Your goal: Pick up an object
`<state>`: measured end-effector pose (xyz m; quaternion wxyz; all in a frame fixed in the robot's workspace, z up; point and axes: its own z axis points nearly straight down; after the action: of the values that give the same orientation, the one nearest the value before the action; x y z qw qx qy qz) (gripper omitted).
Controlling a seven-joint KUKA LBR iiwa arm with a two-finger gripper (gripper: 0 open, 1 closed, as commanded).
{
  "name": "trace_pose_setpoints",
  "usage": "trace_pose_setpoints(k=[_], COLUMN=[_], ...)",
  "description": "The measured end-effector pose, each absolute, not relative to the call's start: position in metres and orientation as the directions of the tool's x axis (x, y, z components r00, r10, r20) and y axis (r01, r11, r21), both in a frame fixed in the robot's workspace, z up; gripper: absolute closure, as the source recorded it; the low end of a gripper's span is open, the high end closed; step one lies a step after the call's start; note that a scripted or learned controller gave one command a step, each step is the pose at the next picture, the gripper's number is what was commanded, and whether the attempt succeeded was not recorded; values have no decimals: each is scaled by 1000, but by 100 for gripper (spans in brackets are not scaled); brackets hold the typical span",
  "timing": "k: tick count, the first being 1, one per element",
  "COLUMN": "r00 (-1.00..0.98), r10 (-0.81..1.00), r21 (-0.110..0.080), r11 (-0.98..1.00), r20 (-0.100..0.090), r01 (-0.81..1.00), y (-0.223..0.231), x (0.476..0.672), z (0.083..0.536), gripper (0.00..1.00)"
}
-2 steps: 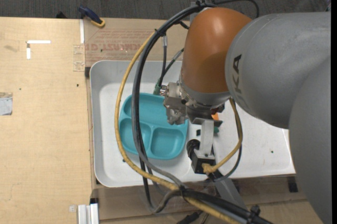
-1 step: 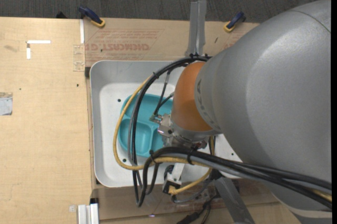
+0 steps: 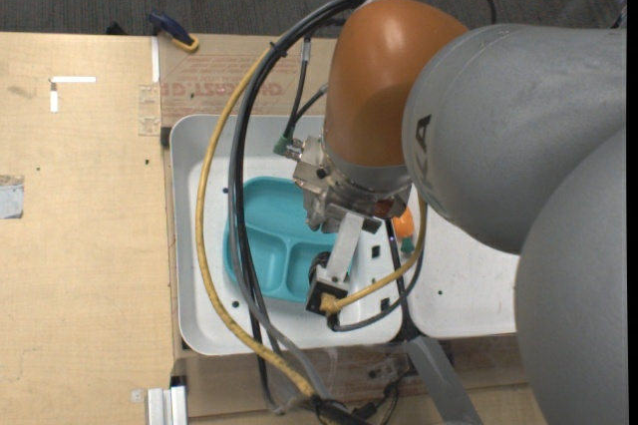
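Note:
A teal divided tray (image 3: 271, 243) lies in the left white bin (image 3: 185, 213), partly covered by the arm and its cables. A small orange thing (image 3: 402, 224) peeks out just right of the wrist, near the wall between the two bins. My gripper (image 3: 342, 209) hangs low over the tray's right side, beneath the orange band of the arm. The wrist hides what lies directly under it.
The right white bin (image 3: 467, 293) is mostly hidden by the big grey arm. Yellow and black cables (image 3: 204, 213) loop over the left bin. A bare wooden bench top (image 3: 80, 213) stretches to the left.

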<state>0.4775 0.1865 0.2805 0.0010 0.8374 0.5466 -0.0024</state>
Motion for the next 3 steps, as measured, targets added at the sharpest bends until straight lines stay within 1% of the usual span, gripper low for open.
trace_pose_setpoints(k=[1, 2, 3], r00=[74, 788, 445], r10=[997, 616, 895], r21=[-2, 0, -3], r11=[-74, -788, -445], r20=[-4, -7, -6], r01=[997, 616, 895], y=[179, 187, 101], x=[478, 477, 504], z=[320, 287, 224], gripper=[100, 100, 100])
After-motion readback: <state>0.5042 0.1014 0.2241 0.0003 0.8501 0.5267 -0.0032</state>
